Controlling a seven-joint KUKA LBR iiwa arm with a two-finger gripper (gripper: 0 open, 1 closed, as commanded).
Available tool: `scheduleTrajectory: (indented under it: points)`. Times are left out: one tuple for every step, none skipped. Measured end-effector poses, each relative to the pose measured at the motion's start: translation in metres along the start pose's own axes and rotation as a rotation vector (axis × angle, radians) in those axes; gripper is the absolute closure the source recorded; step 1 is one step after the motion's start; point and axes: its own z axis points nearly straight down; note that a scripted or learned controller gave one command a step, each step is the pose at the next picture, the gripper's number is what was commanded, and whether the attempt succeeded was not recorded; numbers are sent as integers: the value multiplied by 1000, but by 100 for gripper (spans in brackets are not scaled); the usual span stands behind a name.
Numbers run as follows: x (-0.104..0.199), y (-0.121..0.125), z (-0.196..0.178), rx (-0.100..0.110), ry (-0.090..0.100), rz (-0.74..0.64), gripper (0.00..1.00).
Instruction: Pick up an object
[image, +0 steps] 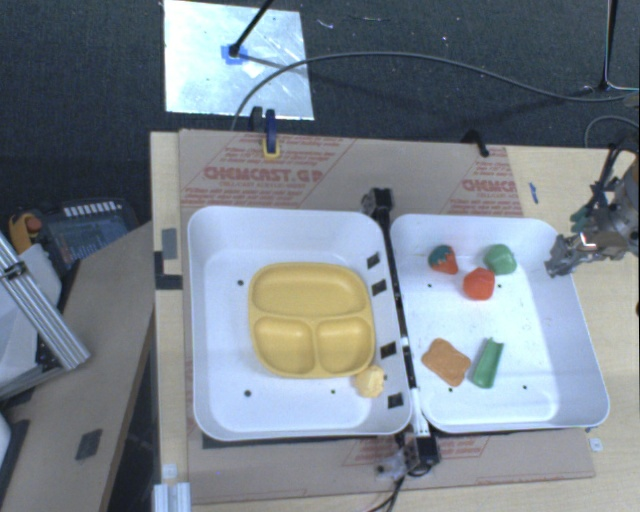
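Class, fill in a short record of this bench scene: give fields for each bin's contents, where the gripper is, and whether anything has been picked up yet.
left bin: yellow divided plate; small yellow piece at the plate's near right corner
right bin: strawberry, green round piece, red piece, orange piece, green stick
gripper: at the right bin's far right rim, away from the items
picked up: nothing seen in the gripper; all items lie in the bins
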Motion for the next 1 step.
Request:
scheduleTrajectory:
  points:
    - [59, -7, 12, 5, 4, -4, 100]
